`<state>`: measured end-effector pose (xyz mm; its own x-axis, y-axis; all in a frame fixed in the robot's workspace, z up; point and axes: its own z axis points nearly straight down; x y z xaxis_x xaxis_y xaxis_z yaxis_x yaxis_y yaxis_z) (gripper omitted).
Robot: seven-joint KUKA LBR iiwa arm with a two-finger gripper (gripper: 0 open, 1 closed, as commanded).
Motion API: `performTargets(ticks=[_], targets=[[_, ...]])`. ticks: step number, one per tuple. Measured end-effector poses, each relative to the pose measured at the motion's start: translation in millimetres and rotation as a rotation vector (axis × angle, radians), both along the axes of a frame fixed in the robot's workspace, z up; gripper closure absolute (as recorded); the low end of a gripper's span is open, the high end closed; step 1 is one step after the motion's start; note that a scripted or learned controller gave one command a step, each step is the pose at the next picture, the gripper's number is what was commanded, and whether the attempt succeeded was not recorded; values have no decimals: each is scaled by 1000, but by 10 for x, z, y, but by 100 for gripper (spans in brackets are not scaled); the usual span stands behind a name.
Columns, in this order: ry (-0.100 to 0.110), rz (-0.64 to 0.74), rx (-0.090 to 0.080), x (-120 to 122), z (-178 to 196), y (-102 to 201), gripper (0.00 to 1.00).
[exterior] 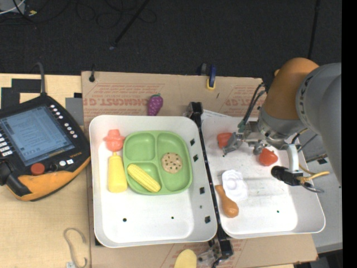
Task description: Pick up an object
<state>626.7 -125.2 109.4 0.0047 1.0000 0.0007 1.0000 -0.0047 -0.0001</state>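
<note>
Far left, clipped by the frame edge: a grey-and-orange teach pendant (39, 144), lying on the wooden bench (33, 233). Below it, a thin looped cord (75, 244), partly cut off.

Next, the left bin (106, 216) on a cardboard sheet (128, 94), holding a pink toy (114, 140) of unclear shape, a yellow bottle (116, 173) and a green divided plate (139, 147) with corn (144, 177) and a cookie (172, 162). Behind that bin, purple grapes (155, 104) on the cardboard. At the bottom edge, a yellow lump (186, 258), cropped and hard to name.

In the right bin (279, 219): a brown drumstick (227, 202) touching a white blob (234, 184) too washed out to identify, then a red piece (224, 139) and an orange-red piece (268, 157). Between those two, over the bin floor, the gripper (244, 148), spread apart with nothing clasped.

Behind everything, dark carpet (167, 27) strewn with cables (111, 7).
</note>
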Motion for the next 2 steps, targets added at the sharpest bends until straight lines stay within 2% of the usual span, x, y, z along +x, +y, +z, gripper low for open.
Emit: performTargets(ticks=[1, 2], targets=[[1, -4, 0, -3, 90, -16, 100], [-3, 4, -1, 34, 592, 70, 100]])
